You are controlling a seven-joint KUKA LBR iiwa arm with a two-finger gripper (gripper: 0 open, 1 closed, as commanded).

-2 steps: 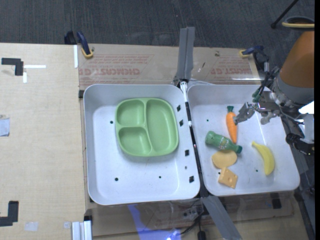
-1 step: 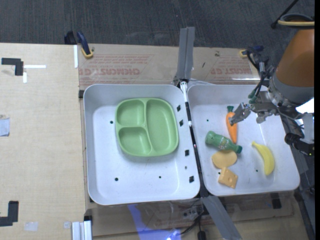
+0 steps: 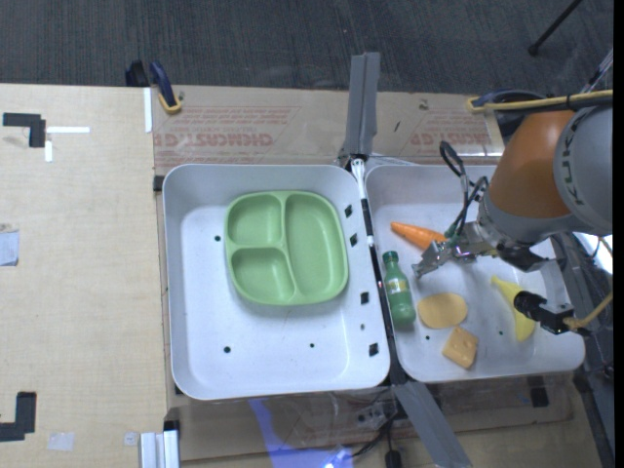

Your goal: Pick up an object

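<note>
The right bin point(image 3: 546, 359) holds several objects. An orange carrot point(image 3: 417, 232) lies near its left wall, and a green bottle point(image 3: 397, 287) lies along that wall. A flat round yellow piece point(image 3: 443, 309) and a tan cube point(image 3: 460, 347) sit toward the front. A yellow banana-shaped object point(image 3: 515, 305) lies at the right, partly behind a black arm part. My gripper point(image 3: 426, 258) hangs just below the carrot's right end and above the round yellow piece. It is open, with nothing between its fingers.
The left bin point(image 3: 195, 339) holds a green divided plate point(image 3: 287, 247). A grey divider rail point(image 3: 363, 105) runs between the bins at the back. The arm's orange band point(image 3: 531, 169) and cables cover the right bin's far right corner.
</note>
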